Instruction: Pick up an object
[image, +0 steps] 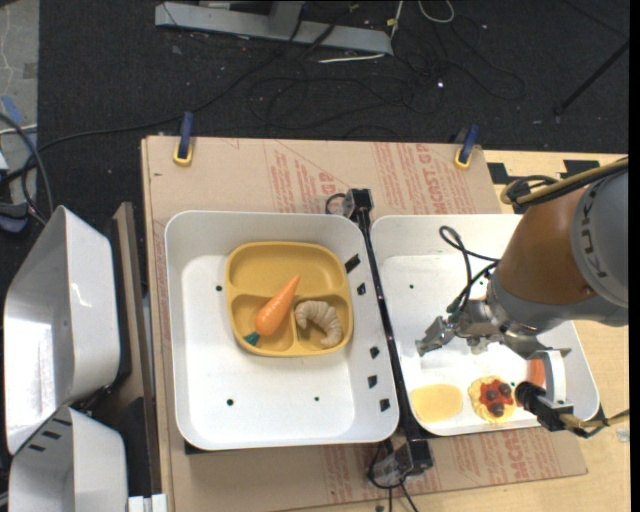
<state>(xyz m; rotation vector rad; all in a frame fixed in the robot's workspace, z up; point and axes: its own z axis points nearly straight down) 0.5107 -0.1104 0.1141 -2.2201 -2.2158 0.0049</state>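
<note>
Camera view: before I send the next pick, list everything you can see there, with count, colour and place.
White bins: 2, white, side by side on the bench.
Divided plate: 1, yellow, in the left bin.
Toy carrot: 1, orange, lying across the plate's divider.
Toy shrimp: 1, pale beige, in the plate's lower right compartment.
Flat round piece: 1, pale yellow, near edge of the right bin.
Toy pizza slice: 1, yellow with red toppings, beside the round piece.
Clamps: 2, yellow, at the board's far edge.
Cardboard board: 1, brown, under the bins.
Arm: 1, grey with orange band, over the right bin.
Hand: 1, grey, above the right bin's floor.
</note>
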